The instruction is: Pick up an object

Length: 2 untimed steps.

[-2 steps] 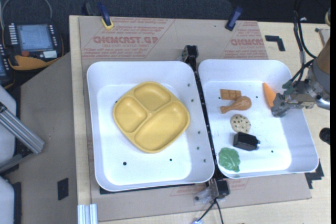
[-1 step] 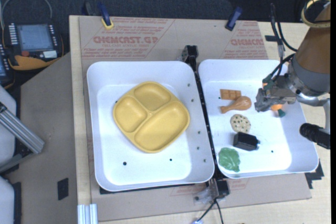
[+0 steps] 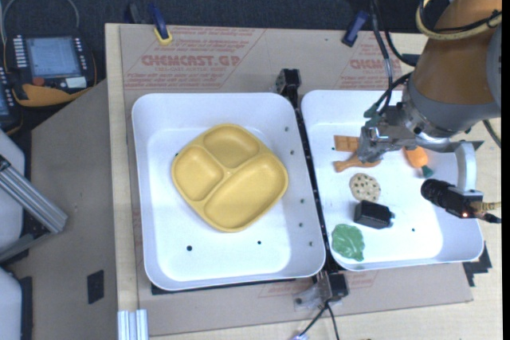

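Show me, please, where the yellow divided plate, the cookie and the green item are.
yellow divided plate (image 3: pixel 230 185): camera view, its centre ridge.
cookie (image 3: pixel 364 186): camera view, middle of its top.
green item (image 3: pixel 348 241): camera view, its middle.

Bench (image 3: pixel 207 60), brown board top: two white bins, left bin (image 3: pixel 151 195), right bin (image 3: pixel 446 247), side by side.

A yellow divided plate (image 3: pixel 230 177) is seen in the left bin (image 3: pixel 151 195); the hand (image 3: pixel 371 147) is lowered over the right bin (image 3: pixel 414 247).
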Tool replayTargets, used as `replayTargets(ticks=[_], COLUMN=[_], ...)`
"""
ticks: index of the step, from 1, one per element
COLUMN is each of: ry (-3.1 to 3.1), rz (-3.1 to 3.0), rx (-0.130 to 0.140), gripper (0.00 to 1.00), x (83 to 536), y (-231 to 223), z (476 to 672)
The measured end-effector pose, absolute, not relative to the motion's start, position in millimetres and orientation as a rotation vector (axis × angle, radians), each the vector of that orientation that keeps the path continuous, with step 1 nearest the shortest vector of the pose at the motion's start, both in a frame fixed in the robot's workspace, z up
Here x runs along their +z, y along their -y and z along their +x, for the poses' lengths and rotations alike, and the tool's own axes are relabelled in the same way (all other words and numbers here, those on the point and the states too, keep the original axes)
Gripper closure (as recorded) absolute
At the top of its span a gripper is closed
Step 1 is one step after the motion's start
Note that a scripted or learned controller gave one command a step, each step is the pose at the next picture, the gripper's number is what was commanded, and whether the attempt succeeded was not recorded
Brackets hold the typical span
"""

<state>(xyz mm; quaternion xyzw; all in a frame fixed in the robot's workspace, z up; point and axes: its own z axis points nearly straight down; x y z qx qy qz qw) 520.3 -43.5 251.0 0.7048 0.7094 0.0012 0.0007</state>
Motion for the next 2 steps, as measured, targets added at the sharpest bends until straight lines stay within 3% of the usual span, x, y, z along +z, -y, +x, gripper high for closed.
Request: replayTargets(ticks=[1,2], ry=[-2.23,-2.228], rz=[2.218,2.215], rx=[0.0,0.002], gripper=[1.0,1.0], x=[245,238], y=[-9,-72], z=[514.5,525.1])
